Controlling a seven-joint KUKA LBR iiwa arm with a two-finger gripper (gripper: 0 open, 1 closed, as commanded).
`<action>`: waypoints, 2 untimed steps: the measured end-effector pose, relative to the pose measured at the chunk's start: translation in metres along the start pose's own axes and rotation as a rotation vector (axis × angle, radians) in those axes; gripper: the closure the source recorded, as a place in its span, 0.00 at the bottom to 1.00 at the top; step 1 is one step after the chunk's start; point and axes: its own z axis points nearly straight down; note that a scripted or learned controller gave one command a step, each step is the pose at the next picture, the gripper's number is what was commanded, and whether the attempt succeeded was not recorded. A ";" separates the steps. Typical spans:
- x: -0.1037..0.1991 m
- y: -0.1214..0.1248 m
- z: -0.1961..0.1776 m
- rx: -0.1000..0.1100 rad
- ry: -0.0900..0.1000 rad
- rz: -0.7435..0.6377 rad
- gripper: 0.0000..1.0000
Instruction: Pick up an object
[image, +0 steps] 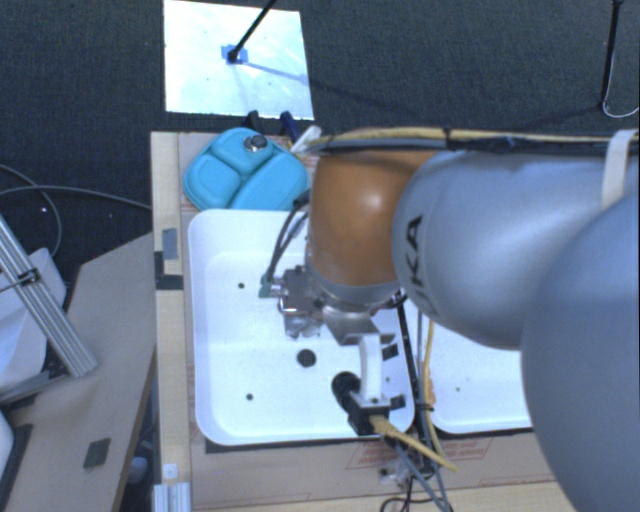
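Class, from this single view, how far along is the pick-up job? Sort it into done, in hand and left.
Done: the arm reaches over the left bin. In hand: the gripper hangs low there, beside a small dark thing on the bin floor; a grip cannot be confirmed. Left: a clear grasp and lift. The blue object lies beyond the bin's far rim.

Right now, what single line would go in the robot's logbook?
arm: reaching over view-left white bin | gripper: above bin floor | small dark thing: on floor near gripper | blue object: outside bin, far edge
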 end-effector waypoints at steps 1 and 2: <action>0.033 0.005 -0.297 -0.025 0.011 -0.007 1.00; 0.033 0.005 -0.299 -0.011 0.004 -0.013 1.00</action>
